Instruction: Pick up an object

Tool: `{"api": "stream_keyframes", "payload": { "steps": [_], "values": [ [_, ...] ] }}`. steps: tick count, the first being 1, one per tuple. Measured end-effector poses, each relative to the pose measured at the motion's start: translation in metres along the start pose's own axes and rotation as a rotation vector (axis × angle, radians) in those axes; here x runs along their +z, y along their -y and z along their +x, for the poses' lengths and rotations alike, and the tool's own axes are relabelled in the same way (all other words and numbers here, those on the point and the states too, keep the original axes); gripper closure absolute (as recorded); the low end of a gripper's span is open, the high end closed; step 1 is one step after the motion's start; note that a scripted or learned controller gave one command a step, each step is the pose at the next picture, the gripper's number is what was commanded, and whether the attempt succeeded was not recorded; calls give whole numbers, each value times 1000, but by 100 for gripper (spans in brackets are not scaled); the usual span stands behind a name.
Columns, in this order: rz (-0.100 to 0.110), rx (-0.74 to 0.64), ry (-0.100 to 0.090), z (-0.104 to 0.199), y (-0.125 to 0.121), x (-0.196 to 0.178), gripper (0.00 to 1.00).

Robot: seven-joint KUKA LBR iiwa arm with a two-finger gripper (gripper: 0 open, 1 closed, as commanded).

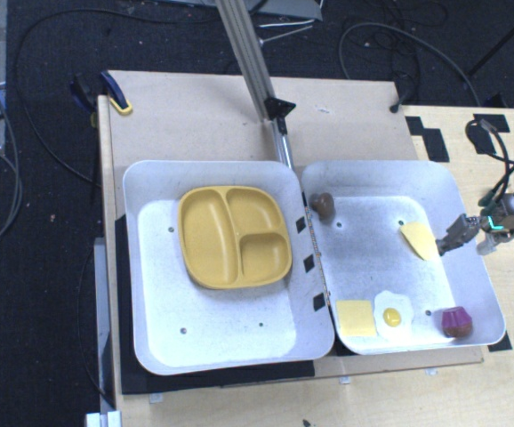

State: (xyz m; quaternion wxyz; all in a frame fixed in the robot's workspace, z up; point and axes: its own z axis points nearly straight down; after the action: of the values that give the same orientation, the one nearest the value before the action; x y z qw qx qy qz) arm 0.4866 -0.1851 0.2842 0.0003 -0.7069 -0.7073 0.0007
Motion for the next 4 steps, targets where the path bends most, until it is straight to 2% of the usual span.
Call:
{"api": "stream_keyframes", "payload": {
  "steps": [1,2,4],
  "values": [
    [-1,0,0,0,0,-1,0],
    [4,3,-2,-7,4,59,0],
    [3,1,-3,7,0,152,0]
  ]
}}
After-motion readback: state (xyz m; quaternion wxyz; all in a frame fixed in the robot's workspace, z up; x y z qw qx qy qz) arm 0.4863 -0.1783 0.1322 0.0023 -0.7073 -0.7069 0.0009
